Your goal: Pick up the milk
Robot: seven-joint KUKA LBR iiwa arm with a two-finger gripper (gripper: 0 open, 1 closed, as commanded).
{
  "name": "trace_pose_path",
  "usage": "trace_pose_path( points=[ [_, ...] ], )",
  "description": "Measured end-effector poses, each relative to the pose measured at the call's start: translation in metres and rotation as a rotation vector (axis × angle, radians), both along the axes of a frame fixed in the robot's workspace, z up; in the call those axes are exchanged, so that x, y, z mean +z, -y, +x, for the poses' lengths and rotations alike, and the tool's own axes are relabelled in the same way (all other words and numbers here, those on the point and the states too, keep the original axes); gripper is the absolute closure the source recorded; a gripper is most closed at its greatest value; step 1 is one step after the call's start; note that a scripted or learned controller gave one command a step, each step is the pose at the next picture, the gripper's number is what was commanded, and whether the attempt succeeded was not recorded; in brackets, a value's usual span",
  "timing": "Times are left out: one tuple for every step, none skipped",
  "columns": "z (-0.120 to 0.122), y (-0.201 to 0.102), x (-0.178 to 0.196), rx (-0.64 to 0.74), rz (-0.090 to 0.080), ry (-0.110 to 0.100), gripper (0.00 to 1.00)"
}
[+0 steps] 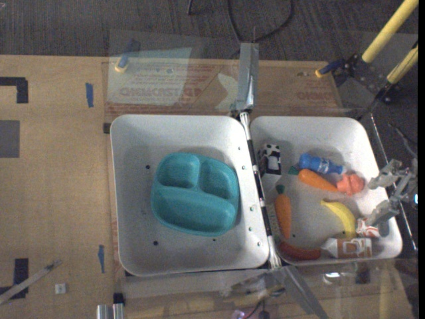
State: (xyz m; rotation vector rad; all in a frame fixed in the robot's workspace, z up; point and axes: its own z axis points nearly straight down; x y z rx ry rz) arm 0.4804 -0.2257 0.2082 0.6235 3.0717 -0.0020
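Plainly, your milk carton [269, 159] — the small black-and-white cow-patterned one — stands untouched in the right bin [378, 145], tight against the divider wall in the far corner on that side. Take it as your landmark. Just beside it, toward the arm, lies a blue bottle [319, 163], and past that an orange carrot [317, 180] with a pink-red piece [350, 183] at its tip. Nearer the camera from the milk sits a second carrot [283, 214], then a red chili pepper [300, 250] along the near wall. A banana [340, 216] and a white bottle with a brown label [348, 247] lie well apart from it, toward the near right corner. Across the divider from the milk, the left bin [133, 145] holds a teal divided plate [196, 194].

The gripper [392, 195] hangs at the bin's opposite rim, well apart from the milk, its fingers spread with nothing between them. By my reading, nothing is done yet — you still have the whole approach, the grasp and the lift ahead.
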Motion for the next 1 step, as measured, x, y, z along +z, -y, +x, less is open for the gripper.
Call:
trace_pose_path(
  points=[
    [0.0133,-0.0033,-0.1062,0.165,-0.008,0.021,0.00]
  ],
)
